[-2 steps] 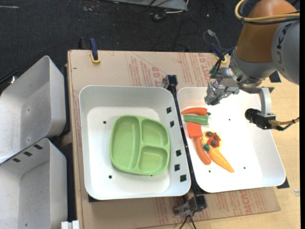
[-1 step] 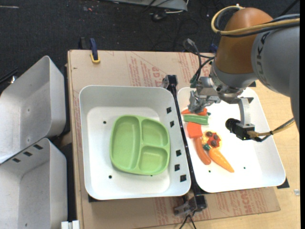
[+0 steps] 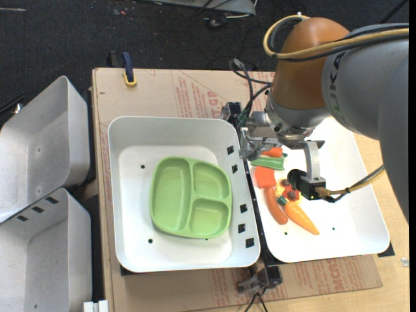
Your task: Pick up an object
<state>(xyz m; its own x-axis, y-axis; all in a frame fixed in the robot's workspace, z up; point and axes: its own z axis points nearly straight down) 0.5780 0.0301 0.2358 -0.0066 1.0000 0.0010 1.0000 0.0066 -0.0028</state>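
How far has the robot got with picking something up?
Done: the arm has reached over the right bin, and the gripper is low above the toy food pile. In hand: nothing visibly held. Left: grasp a piece and lift it. The green plate sits in the left bin.

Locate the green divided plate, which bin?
The green divided plate lies flat in the middle of the left bin in the camera view, across the divider from the orange toy vegetables in the right bin.
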